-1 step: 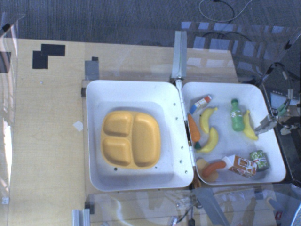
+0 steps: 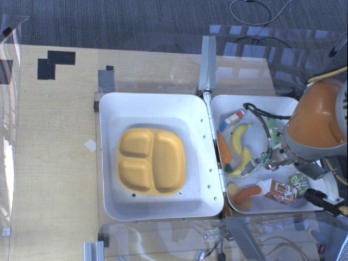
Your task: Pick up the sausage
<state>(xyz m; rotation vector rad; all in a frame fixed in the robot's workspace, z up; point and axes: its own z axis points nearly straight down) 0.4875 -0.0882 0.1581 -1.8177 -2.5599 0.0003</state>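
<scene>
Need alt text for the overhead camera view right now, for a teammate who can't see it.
The gripper hangs over the right bin beside a banana, while the sausage lies untouched near the bin's front edge. The left bin holds a yellow divided tray.

Arm: bulbous orange shell at 3 o'clock of view, glossy, with a pale grey casing segment on its right flank. Below the orange, a grey collar. Black cable loops out toward 9 o'clock from the wrist. Gripper: small metallic assembly, greenish circuit-like parts, thin wires. Dark fitting trails toward 5 o'clock.
</scene>
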